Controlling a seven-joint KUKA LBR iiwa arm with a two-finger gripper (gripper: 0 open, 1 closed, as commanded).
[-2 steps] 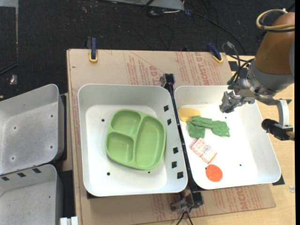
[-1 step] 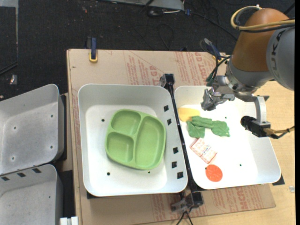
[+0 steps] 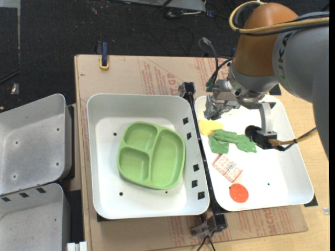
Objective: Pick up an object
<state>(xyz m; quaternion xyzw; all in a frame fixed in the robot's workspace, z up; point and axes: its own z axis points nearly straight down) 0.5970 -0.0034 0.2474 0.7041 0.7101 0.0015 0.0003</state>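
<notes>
Our gripper (image 3: 213,113) hangs over a yellow piece (image 3: 210,126) at the right bin's (image 3: 293,184) left edge; finger state unclear. It looks light, rigid; we'd pinch its sides.

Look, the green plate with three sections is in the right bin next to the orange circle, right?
Not quite. The camera view shows the green plate with three sections alone in the left bin. The orange circle lies in the right bin, not beside the plate.
</notes>
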